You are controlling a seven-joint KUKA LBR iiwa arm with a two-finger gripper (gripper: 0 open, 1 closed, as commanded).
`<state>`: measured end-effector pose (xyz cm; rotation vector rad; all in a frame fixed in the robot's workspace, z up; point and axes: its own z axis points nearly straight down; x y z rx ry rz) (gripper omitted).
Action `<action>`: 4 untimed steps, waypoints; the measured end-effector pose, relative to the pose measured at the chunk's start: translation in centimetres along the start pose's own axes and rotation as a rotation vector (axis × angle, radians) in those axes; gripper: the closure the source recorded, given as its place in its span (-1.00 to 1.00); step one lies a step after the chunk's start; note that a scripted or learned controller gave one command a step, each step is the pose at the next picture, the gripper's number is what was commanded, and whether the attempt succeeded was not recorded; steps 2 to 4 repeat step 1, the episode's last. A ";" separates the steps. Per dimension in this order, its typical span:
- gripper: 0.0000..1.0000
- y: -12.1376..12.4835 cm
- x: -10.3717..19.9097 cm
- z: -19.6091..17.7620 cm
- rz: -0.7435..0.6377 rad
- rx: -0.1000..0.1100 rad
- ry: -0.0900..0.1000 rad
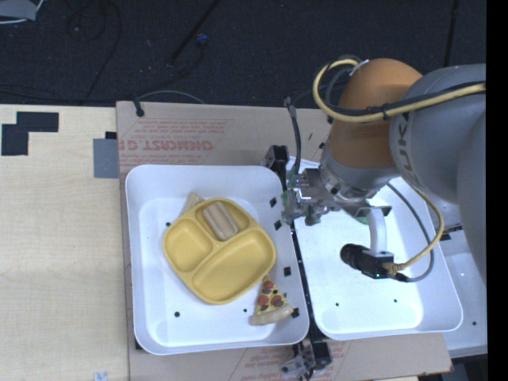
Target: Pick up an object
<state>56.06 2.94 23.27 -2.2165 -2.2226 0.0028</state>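
One yellow divided plate — three-sectioned

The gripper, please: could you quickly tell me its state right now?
Gripper: cannot be told; it sits at the divide between the two bins, under the wrist.

Yellow tray, pizza slice, L bin.

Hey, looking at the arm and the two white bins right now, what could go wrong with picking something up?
1. The claw sits over the divider between the left white bin and the right white bin, so a descent here may hit the rims.
2. The toy pizza slice lies tight against the left bin's wall, leaving little room to grasp it.
3. The brown hot dog toy rests inside the yellow divided plastic plate; grabbing it might drag the plate along.
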 end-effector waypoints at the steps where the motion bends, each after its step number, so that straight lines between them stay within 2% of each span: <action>1: 1.00 -0.3 6.2 -0.2 -0.002 0.001 0.000; 4: 1.00 -0.3 6.2 -0.2 -0.002 0.001 0.000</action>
